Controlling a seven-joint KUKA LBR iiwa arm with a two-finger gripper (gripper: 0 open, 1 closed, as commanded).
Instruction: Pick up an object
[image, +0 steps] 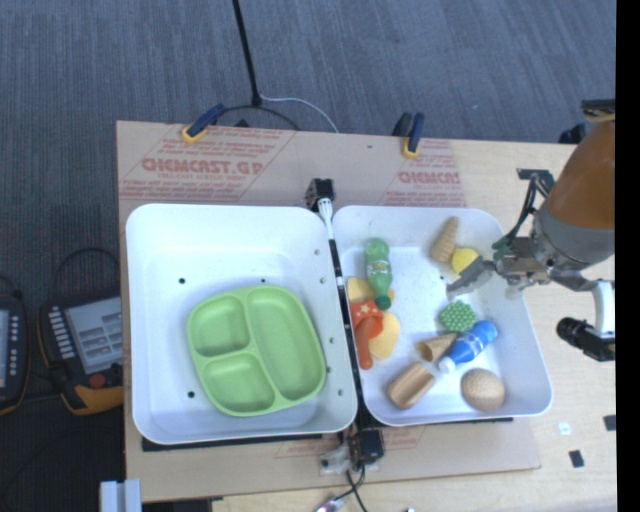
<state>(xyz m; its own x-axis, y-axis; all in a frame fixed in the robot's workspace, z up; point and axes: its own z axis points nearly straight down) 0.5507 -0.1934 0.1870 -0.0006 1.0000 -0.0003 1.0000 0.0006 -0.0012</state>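
Note:
The right bin (520, 330) holds several toy foods: a green bottle (377, 262), a tan cone (445, 238), a yellow lemon (463, 261), a green knobbly ball (458, 317), a blue bottle (470, 345), a brown loaf (410, 384), a tan egg shape (483, 389) and an orange piece (366, 320). My gripper (492, 278) hangs over the bin's right part, just right of the lemon and above the green ball. Its fingers are spread, and nothing sits between them. One finger (467, 280) points left toward the lemon.
The left bin (160, 260) holds a green divided plate (258, 348). The arm's grey body and orange band (585, 195) stand over the bench's right edge. Clamps (410, 135) and a cable lie at the back of the board.

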